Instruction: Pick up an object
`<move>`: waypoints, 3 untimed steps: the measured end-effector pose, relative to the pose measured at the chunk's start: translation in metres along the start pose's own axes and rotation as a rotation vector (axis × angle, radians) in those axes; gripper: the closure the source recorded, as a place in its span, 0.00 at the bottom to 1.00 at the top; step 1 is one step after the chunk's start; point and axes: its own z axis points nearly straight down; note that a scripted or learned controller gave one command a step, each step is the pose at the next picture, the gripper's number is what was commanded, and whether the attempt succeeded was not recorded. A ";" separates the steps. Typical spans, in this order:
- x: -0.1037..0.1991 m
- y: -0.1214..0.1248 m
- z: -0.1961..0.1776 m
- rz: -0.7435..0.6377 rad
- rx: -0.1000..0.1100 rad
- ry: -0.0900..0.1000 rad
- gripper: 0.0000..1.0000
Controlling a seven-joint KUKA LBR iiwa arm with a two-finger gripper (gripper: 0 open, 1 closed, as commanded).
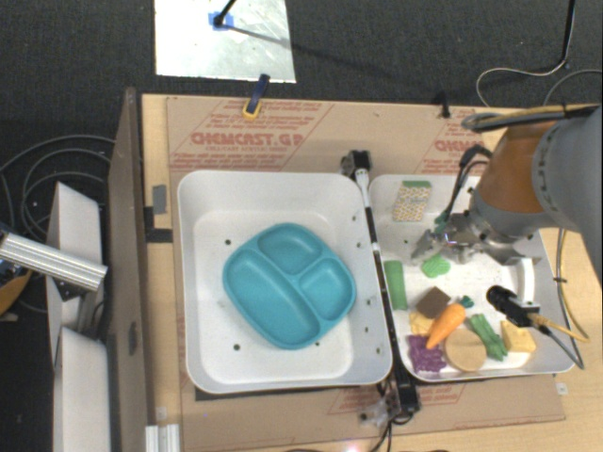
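A small green lump (435, 267) lies in the right bin (471, 276), about mid-way along its left half. The gripper (441, 241) hangs just above it in the view, close to or touching its top edge. I cannot tell whether the gripper is wide or narrow, and nothing shows held in it. The arm (537, 172) reaches in over the bin's far right corner.

A green bar (394, 284) lies left of the lump against the bin's left wall. Nearer the front sit a brown block (432, 300) and a carrot (448, 322), touching each other. A purple piece (422, 355), a tan disc (464, 352), a dark green piece (486, 333) and a yellow wedge (516, 338) crowd the front edge. A speckled pad (411, 201) lies apart near the back wall.

The left bin (217, 205) holds a teal divided plate (287, 285). Both bins rest on the table (283, 130), which is covered with printed cardboard.
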 end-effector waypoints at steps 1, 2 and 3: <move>0.022 0.082 -0.002 -0.009 -0.002 0.001 0.00; 0.006 0.027 0.000 0.001 0.001 0.000 0.00; -0.004 0.017 0.000 0.000 -0.001 -0.001 0.00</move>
